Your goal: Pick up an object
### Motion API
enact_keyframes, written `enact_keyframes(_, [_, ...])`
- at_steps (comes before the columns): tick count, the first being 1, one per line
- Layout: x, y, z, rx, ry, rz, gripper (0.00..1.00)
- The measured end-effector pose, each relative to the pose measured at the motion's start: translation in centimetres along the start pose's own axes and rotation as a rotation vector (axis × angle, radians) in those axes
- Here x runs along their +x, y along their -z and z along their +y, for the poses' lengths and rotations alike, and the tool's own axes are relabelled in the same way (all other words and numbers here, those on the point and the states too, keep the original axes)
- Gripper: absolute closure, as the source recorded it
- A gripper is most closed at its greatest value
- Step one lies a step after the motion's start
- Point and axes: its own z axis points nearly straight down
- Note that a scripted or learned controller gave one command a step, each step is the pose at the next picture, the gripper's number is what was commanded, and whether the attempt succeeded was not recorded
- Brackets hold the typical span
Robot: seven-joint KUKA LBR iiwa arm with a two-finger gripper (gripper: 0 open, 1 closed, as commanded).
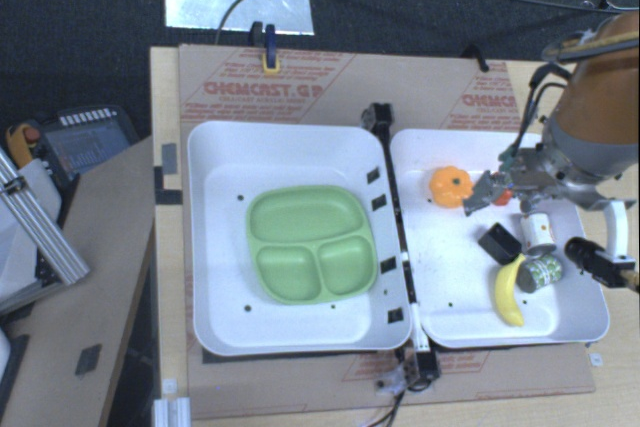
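So far nothing is lifted: the gripper (487, 191) hangs low over the right bin (440, 320), just beside the orange fruit (450, 185), and whether its pincer is apart or together I cannot tell. Grasping remains.

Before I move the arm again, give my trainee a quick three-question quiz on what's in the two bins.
1. True or false: the green divided plate lies in the same bin as the banana.
2. Which object lies nearest the claw?
A. the banana
B. the small orange pumpkin
C. the green divided plate
3. Fill in: in the right bin, the black block lies just above the ______, with a small can to that fruit's right.

Key
1. False: the plate is in the left bin.
2. B
3. banana
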Motion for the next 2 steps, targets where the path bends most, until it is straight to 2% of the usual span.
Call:
enact_keyframes(1, [0.0, 0.5, 0.2, -0.011, 0.002, -0.001, 0.00])
enact_keyframes(2, [-0.2, -5.6, -0.2, -0.005, 0.000, 0.000, 0.00])
